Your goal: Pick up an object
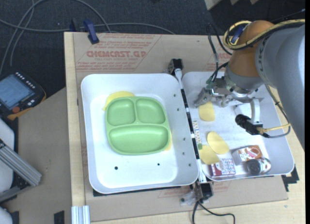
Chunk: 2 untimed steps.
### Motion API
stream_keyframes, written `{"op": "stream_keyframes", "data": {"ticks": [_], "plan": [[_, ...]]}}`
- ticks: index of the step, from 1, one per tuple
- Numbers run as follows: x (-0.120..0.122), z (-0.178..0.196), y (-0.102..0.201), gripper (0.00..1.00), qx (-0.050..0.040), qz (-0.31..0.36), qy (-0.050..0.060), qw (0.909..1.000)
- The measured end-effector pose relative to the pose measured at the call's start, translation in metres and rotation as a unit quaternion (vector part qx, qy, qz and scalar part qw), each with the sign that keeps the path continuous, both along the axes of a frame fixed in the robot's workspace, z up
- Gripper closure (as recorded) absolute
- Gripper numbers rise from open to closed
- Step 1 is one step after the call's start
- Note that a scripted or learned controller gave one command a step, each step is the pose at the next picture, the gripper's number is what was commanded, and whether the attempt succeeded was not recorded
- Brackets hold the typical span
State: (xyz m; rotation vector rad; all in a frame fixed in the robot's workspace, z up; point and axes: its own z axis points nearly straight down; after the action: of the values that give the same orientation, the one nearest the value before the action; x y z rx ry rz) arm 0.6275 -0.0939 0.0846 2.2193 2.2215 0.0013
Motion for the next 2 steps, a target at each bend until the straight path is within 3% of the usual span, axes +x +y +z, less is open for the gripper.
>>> {"op": "stream_keyframes", "data": {"ticks": [2], "plan": [[-0.026, 0.000, -0.013, 0.00, 0.0004, -0.001, 0.002, 1.0000]]}}
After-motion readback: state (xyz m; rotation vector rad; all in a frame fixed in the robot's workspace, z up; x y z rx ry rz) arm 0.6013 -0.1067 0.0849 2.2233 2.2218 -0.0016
